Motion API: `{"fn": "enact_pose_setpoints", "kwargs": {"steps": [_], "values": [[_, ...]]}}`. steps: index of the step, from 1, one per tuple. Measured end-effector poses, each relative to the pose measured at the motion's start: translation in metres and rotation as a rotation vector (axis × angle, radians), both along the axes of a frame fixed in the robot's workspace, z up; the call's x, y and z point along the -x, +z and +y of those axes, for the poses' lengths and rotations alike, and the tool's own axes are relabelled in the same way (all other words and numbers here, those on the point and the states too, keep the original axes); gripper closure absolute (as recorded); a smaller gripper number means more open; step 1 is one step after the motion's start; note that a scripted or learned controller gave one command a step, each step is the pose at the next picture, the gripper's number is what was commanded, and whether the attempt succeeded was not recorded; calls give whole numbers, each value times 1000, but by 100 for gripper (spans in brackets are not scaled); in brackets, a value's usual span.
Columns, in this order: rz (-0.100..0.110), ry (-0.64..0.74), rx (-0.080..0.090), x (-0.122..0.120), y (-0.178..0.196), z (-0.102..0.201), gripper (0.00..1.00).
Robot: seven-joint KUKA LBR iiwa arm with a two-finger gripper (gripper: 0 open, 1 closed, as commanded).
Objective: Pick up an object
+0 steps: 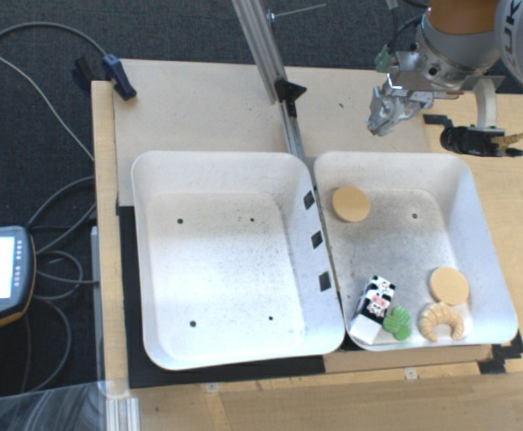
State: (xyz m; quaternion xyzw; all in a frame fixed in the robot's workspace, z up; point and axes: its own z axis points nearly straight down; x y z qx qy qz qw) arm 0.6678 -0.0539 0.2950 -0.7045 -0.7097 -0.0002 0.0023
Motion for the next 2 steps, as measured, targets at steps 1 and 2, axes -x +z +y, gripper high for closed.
{"fn": "enact_pose_setpoints", "kwargs": {"steps": [1, 2], "values": [[1, 0, 1, -3, -8, 57, 100], [3, -2, 1, 12, -25, 105, 100]]}}
